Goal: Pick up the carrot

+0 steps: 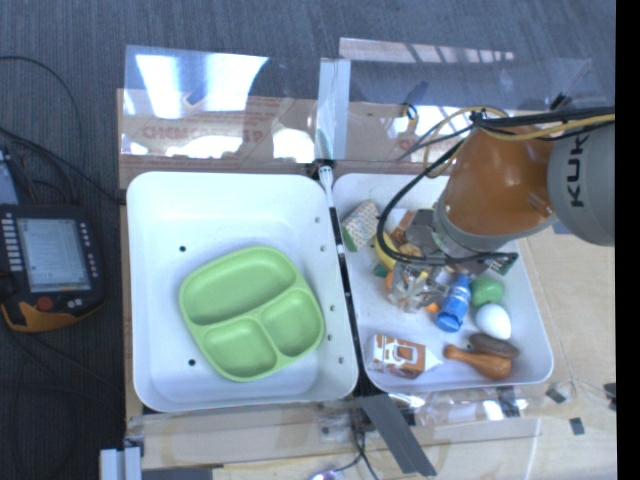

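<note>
Carrot: I see an orange tip (404, 230) poking out under the arm in the right bin, near the bin's upper middle; I can't confirm more of it.
Gripper: mine sits low over the clutter (412, 280) in the right bin; I cannot tell from here how it is set.
Arm: the orange band (497, 183) covers the bin's upper right.
Right bin: white wall (535, 313); a blue bottle (454, 303), a green ball (488, 290), a white egg (493, 320), a brown wooden piece (482, 358) and a small printed box (398, 354) lie near its front.
Left bin: white floor (170, 218) with a green divided plate (252, 311) lying flat.
Bench: clear panels (230, 108) stand behind both bins.
Room: dark grey carpet (300, 8); a teach pendant (50, 258) lies on it, left of the bench, with black cables.
</note>
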